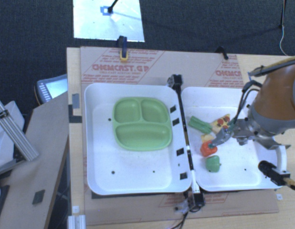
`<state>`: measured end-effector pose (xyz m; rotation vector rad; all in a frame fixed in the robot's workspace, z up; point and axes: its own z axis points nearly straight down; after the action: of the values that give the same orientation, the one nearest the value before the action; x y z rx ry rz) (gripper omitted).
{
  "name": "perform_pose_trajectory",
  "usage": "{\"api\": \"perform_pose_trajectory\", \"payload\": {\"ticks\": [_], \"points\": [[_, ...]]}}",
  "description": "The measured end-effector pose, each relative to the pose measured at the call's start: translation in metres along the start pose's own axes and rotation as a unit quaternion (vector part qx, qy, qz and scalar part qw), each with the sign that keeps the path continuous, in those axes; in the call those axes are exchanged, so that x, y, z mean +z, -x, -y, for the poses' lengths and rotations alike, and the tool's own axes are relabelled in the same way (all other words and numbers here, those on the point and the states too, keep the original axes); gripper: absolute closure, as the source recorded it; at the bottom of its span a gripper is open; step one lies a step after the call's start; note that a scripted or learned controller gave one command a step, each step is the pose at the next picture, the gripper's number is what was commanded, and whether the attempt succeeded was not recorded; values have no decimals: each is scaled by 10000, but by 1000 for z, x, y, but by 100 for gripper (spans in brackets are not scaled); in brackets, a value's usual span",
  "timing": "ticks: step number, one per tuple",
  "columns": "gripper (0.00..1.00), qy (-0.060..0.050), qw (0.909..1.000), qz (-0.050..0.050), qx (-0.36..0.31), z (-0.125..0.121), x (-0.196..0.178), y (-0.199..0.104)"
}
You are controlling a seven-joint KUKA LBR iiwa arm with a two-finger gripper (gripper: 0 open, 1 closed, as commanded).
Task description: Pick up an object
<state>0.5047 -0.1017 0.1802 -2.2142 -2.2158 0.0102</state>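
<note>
In the right bin (pixel 243 178) lie several toy foods: a green pepper-like piece (pixel 213 163), a red-orange piece (pixel 207 149), a long green piece (pixel 200 124), and a yellow piece with red spots (pixel 220 123). My gripper (pixel 216 142) reaches in from the right, its fingertips right over the red-orange piece and touching or just above it. The fingers look close together; I cannot see whether they hold anything.
The left bin (pixel 97 171) holds a green divided plate (pixel 141 123). A black divider (pixel 182 137) with clips runs between the two bins. The arm's orange band and grey wrist (pixel 276 104) hang over the right bin's right side.
</note>
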Motion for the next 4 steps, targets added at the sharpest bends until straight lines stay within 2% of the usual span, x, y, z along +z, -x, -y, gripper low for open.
{"api": "perform_pose_trajectory", "payload": {"ticks": [1,2,3,4], "points": [[0,56,10000,7,-10,-3,-5,0],[0,49,10000,-6,-4,-10,54,0],[0,47,10000,4,0,-10,97,-1],[100,75,10000,10,-7,-12,84,0]]}}
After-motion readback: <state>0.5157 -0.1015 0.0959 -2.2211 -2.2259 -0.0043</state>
